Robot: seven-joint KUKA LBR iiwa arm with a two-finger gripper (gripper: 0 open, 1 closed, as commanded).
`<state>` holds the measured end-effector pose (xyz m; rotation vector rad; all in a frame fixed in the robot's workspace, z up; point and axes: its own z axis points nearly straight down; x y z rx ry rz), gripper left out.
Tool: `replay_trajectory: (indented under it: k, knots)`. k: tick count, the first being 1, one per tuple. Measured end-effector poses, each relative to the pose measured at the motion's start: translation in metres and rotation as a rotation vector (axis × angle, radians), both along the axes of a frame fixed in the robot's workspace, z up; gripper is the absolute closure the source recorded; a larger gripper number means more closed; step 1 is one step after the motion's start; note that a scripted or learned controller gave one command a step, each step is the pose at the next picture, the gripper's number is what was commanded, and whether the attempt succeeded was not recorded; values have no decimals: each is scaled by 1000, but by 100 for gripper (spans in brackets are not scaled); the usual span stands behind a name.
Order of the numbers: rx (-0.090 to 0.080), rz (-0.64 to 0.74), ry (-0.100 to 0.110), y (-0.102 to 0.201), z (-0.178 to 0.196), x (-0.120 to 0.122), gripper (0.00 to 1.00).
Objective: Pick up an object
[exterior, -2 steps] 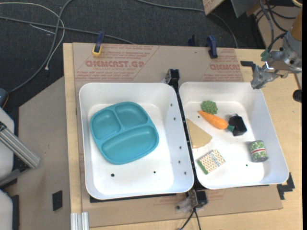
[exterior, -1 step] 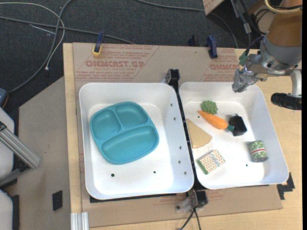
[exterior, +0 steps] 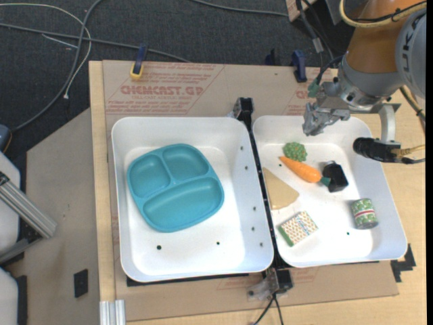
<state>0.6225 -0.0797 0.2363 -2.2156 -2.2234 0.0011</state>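
Observation:
My gripper (exterior: 315,125) hangs over the far edge of the right bin (exterior: 385,249), above and a little right of a green broccoli piece (exterior: 294,150). Nothing shows between its fingers. An orange carrot (exterior: 302,170) lies just in front of the broccoli. A black block (exterior: 334,175) touches the carrot's right end. Nearer the bin's left wall lies a tan wedge (exterior: 279,189). A patterned small box (exterior: 298,227) sits toward the front, and a green can (exterior: 364,213) lies at the right.
The left bin (exterior: 128,249) holds a blue divided plate (exterior: 176,187). A black clamp (exterior: 243,107) sits at the far end of the divider between the bins. Cables trail across the dark floor beyond the bench.

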Motion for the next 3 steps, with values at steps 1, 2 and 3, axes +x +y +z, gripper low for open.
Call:
replay_trajectory:
  k: [1, 2, 3]
  knots:
    - [0, 1, 0, 50, -11, -2, 100]
    - [-1, -1, -3, 100, -2, 5, 100]
    - [-1, -1, -3, 147, -12, 8, 100]
